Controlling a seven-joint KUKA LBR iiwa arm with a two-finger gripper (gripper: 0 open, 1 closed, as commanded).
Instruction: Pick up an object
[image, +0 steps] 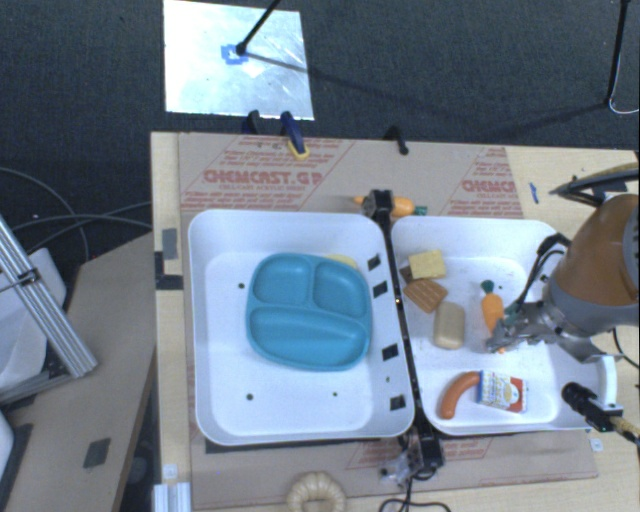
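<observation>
The right bin (470, 235) holds a yellow block (428, 264), a brown waffle piece (426, 294), a tan bread piece (449, 325), an orange carrot (491, 307), a red sausage (459, 393) and a small white carton (500, 390). My gripper (506, 334) is low in this bin, just below and right of the carrot, between it and the carton. Its tip is dark and small, and I see nothing clearly held between its fingers.
The left bin (225, 250) carries a blue divided plate (307, 310), with a yellow thing (344, 261) peeking out behind it. A black divider (395, 320) runs between the bins. An orange object (400, 207) lies on the cardboard behind them. The arm's orange band (605, 250) overhangs the right bin's edge.
</observation>
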